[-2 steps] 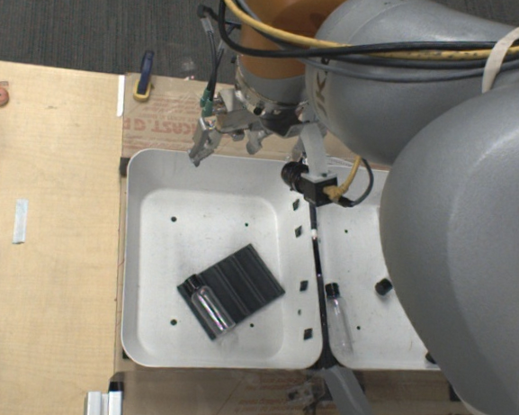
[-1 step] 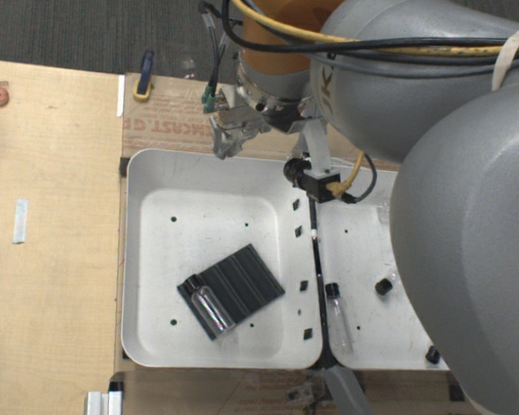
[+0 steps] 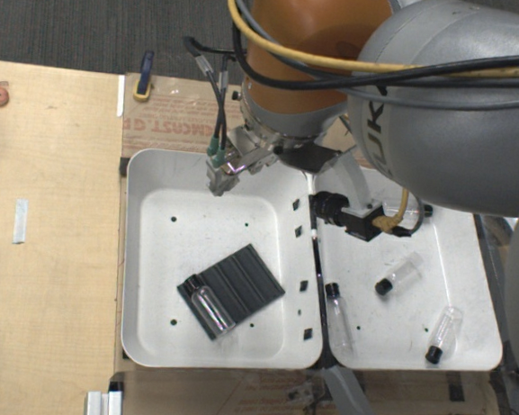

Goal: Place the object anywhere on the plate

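You are looking at an arm (image 3: 459, 93) whose smooth, rounded grey casing is bulging wide across the frame, with a glossy orange band (image 3: 311, 35) sitting just above the wrist. Black and yellowish cables (image 3: 283, 46) are looping around that band, and thinner dark wires are trailing down beside a green connector. The small metallic end effector (image 3: 222, 176) is showing a hint of purple.
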`<state>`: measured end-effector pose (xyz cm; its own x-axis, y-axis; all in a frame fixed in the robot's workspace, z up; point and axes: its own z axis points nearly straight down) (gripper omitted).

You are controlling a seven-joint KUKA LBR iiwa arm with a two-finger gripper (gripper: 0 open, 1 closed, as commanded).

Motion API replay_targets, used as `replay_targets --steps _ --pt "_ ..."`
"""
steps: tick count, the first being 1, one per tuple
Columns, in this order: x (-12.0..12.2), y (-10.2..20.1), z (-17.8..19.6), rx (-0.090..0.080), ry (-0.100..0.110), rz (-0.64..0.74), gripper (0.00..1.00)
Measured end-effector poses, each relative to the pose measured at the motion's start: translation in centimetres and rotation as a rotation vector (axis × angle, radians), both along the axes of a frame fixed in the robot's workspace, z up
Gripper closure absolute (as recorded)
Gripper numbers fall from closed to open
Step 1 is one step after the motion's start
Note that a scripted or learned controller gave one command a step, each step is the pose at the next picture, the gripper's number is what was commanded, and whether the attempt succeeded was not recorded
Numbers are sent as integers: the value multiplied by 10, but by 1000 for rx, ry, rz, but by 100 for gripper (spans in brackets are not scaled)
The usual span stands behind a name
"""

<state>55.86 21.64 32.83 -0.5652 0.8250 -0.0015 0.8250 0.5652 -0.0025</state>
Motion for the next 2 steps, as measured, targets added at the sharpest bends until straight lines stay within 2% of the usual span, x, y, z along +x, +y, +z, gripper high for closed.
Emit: replay_targets --steps 1,2 --pt "63 0 -59 1 -1 273 100" --pt "47 0 -30 1 -2 411 100"
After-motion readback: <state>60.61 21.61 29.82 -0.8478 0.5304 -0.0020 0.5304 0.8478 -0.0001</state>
